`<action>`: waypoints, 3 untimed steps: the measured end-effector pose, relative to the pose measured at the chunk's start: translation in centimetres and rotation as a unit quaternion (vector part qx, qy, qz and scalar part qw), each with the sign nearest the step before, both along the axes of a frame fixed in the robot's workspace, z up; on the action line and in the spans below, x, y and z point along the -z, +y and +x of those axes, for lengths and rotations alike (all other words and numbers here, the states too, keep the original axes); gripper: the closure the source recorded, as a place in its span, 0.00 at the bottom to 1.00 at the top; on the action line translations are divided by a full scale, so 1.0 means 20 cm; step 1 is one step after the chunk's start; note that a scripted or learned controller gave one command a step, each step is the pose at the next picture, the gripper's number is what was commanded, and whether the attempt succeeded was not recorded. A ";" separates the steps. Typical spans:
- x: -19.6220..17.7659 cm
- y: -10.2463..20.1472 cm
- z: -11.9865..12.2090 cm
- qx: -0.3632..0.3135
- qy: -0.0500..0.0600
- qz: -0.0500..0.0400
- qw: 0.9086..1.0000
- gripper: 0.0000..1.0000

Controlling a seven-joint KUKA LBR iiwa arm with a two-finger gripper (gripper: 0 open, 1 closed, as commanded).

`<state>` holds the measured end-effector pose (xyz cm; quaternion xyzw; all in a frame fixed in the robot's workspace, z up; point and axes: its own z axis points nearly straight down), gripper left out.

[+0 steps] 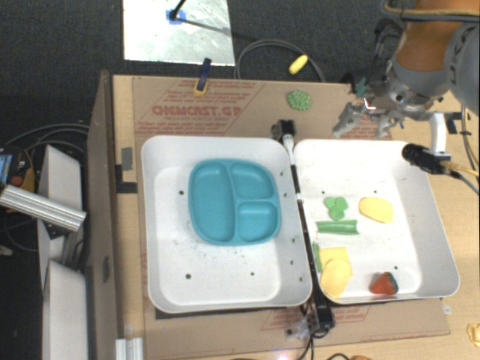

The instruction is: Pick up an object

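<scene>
My gripper [364, 128] hangs above the far edge of the right bin [420, 223], its two fingers spread apart with nothing between them. Below it in that bin lie a green broccoli piece [336, 206], a green bean-like strip [337, 227], a yellow lemon-shaped piece [376, 209], a yellow item [335, 270] at the near left, and a red strawberry [383, 283]. All of these sit well nearer the front than the gripper.
The left bin [169, 276] holds a teal divided plate [233, 202]. On the cardboard behind the bins lie a green round toy [299, 100] and a yellow piece [298, 64]. A black clamp [284, 132] sits between the bins at the back.
</scene>
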<state>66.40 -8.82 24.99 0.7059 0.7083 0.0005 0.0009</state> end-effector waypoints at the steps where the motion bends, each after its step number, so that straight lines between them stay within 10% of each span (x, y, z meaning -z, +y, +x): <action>1: 0.47 0.01 -0.36 0.002 0.006 0.001 1.000 0.00; 2: 0.85 0.02 -0.40 0.001 0.003 0.001 1.000 0.00; 3: 0.77 0.02 -0.39 0.001 -0.002 0.000 1.000 1.00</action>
